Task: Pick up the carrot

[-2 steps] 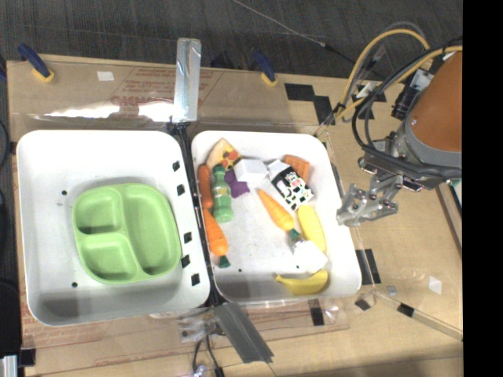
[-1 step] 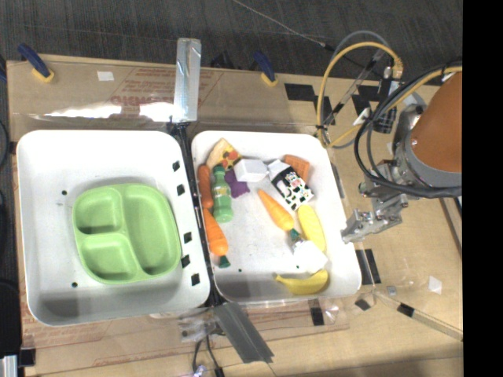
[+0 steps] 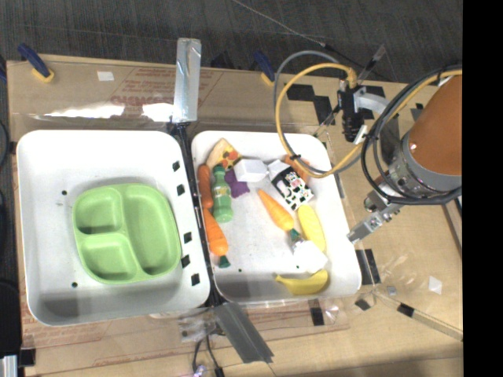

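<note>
**Desk:** Camera view from above the bench: where is the carrot (image 3: 274, 208)?

**Photographer:** It lies slantwise near the middle of the right bin (image 3: 339, 210), on that bin's white floor. A yellow piece (image 3: 311, 225) sits at its lower end, a black-and-white item (image 3: 292, 187) just above it.

**Desk:** Anything similar?

**Photographer:** A second orange piece (image 3: 216, 236) with a green tip lies along the right bin's left wall, beside a green bottle (image 3: 222, 200). A banana (image 3: 303, 283) rests against the right bin's near wall.

**Desk:** And the arm?

**Photographer:** The grey arm (image 3: 428, 144) hangs outside the right bin's right wall. The gripper (image 3: 376, 217) is beyond that wall too, apart from the carrot; how far it is open, I cannot tell. A green divided plate (image 3: 126, 232) sits left of the right bin.
</note>
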Motion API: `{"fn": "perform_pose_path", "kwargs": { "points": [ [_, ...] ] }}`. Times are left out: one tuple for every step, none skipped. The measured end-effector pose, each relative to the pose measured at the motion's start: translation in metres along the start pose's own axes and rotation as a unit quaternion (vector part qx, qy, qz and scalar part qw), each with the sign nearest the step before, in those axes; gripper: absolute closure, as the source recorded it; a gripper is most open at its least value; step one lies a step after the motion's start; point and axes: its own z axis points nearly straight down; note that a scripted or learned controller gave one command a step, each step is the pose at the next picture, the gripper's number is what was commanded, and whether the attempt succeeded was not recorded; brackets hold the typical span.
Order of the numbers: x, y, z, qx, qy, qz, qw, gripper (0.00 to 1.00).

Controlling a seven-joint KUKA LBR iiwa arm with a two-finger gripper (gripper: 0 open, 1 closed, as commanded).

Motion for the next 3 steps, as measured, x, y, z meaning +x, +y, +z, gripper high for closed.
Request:
{"fn": "perform_pose_path", "kwargs": {
  "points": [
    [0.002,-0.052,0.138,-0.005,-0.007,-0.056,0.9984,1.0],
    [-0.03,-0.046,0.196,-0.002,-0.004,-0.309,0.9512,1.0],
    [-0.064,-0.08,0.058,0.001,0.003,-0.311,0.9503,1.0]
  ]
}}
